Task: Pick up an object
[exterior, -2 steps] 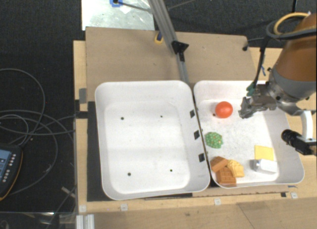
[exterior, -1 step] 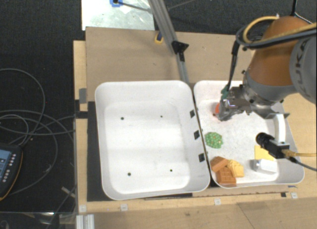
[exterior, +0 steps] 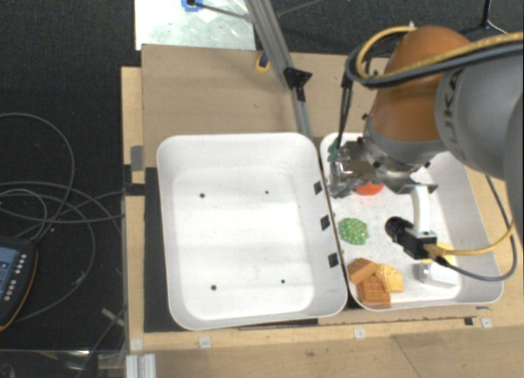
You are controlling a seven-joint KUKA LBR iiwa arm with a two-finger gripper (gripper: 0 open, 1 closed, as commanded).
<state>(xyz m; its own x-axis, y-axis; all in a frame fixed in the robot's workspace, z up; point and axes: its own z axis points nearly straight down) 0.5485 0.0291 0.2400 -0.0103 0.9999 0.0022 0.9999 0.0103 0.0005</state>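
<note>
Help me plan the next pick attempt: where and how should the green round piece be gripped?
Grip the green round piece across its middle, straight down from above. It lies flat in the right bin, apart from its neighbours, with bare floor on both sides; its round outline probably suits any angle.

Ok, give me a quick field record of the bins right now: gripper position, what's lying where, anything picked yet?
gripper: low over the far left part of the right bin, close to the edge shared with the left bin
beside gripper: red-orange item, partly hidden by the wrist
mid bin: green round item, lying free, apart from the rest
near corner: orange and tan blocks, clustered together
grasp: cannot tell from this view
pick status: no object visibly lifted
</note>
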